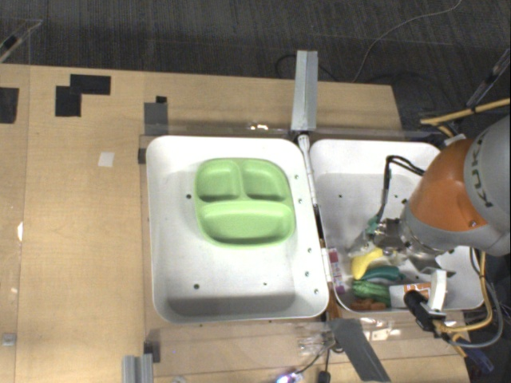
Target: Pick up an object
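Observation:
A green divided plate (243, 199) lies in the left white bin (176, 294). In the right bin (351, 174), several small objects are heaped at the near end: a yellow piece (363, 262), a dark green piece (382, 274), a brown piece (369, 289) and an orange and white item (403, 294). The arm, with its orange band (443, 194), reaches in from the right and hangs over this heap. My gripper (386, 240) points down just above the yellow piece, and the wrist hides its fingertips.
A metal post (305, 90) stands at the far end between the two bins. Black cables (399, 166) run along the arm over the right bin. A white and red piece (437, 290) hangs by the wrist at the bin's near right.

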